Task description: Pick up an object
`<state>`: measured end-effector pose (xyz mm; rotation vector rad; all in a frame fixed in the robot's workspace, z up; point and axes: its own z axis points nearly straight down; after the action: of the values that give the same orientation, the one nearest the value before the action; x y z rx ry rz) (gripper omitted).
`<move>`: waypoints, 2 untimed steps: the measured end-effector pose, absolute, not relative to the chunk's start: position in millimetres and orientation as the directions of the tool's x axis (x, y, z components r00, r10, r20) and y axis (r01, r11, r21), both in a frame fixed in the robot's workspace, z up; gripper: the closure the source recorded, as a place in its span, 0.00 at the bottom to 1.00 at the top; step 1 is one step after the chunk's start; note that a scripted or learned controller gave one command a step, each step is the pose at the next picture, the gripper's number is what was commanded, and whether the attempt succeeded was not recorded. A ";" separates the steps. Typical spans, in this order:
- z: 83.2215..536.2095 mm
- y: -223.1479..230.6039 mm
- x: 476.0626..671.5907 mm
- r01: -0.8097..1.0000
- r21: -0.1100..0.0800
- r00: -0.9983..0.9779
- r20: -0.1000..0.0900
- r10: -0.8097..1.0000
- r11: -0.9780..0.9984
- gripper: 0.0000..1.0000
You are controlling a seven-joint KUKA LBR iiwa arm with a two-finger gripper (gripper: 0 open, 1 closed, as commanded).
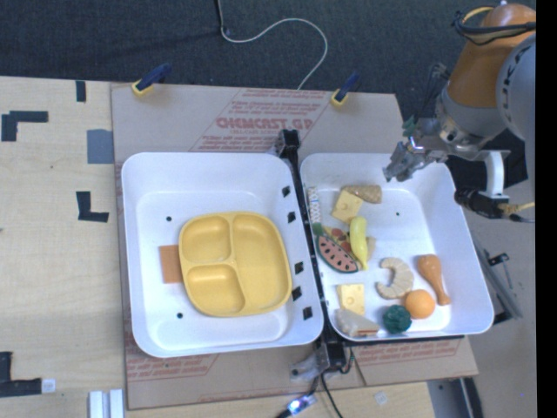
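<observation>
Hovering my gripper [402,165] over the far corner of the right bin [464,233], I figured the smart play was dropping straight down on something sitting alone, like the bread piece [362,193] just beside the cheese wedge [347,206], rather than the crowded banana [358,237] pile. Honestly couldn't tell how far open it was, and nothing showed in it or touching it.
</observation>
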<state>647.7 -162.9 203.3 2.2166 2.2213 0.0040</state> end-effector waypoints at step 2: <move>219.8 -124.2 603.7 1.000 -0.004 -0.002 0.001 1.000 0.002 1.00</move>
<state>603.7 -124.2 219.8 2.2215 2.2269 -0.0038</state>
